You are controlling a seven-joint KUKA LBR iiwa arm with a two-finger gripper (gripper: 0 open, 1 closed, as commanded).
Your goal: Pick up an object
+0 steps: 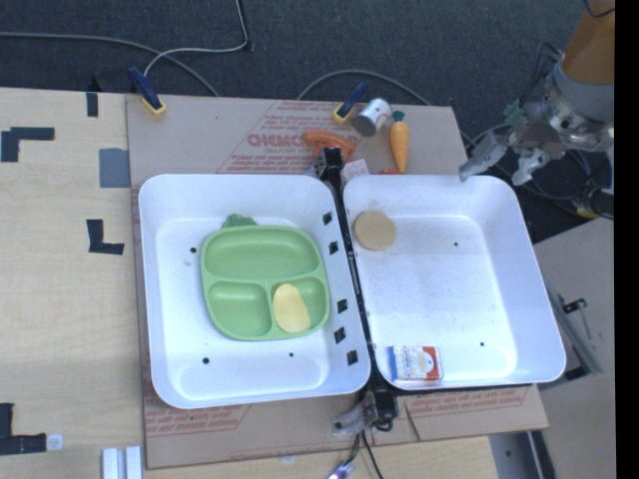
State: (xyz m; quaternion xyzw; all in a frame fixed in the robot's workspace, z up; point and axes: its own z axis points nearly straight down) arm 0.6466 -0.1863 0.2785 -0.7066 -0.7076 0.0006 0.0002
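Observation:
In the right bin [499, 267], a round tan cookie [374, 231] lies near the back left corner. A small red, white and blue box [412, 363] rests against that bin's front wall. The left bin [170, 297] holds a green divided plate [262, 267] with a yellow piece [291, 308] in its right compartment. A bit of something green [238, 221] peeks out behind the plate. My gripper [499, 166] hangs above the right bin's back right corner, outside the rim, open with nothing between its fingers.
Behind the bins, on the cardboard, lie a toy carrot [399, 144], an orange item [329, 140] and a small silver can [372, 116]. Blue and yellow clamps [147, 91] grip the cardboard's back edge. Black clips line the seam between the bins [344, 267].

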